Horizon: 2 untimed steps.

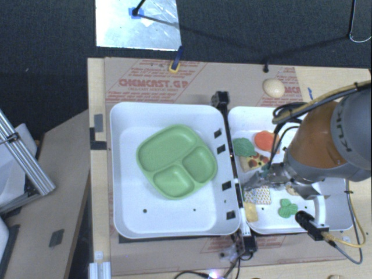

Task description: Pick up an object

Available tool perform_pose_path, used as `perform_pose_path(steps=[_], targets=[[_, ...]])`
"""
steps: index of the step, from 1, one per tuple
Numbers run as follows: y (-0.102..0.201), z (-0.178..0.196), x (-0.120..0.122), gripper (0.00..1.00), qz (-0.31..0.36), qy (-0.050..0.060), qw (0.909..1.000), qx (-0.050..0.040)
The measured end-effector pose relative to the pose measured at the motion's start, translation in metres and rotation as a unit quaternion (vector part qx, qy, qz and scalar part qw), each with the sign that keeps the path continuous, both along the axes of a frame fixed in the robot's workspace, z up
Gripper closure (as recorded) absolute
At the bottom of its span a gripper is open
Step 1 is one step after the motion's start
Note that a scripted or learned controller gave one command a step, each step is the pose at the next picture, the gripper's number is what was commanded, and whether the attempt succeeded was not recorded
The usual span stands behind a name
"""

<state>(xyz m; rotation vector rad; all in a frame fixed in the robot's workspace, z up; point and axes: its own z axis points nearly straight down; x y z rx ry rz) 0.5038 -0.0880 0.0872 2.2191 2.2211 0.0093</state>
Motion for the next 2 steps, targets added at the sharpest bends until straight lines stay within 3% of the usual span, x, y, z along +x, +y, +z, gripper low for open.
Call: perform_pose_path(steps=[1,2], targets=[[-0.004,0.013,0.003,1.00,-0.001,-0.007,1.0000,-0.0053],[0.001,0.058,0.005,1.00,0.002,0.000,1.0000,-0.0017]])
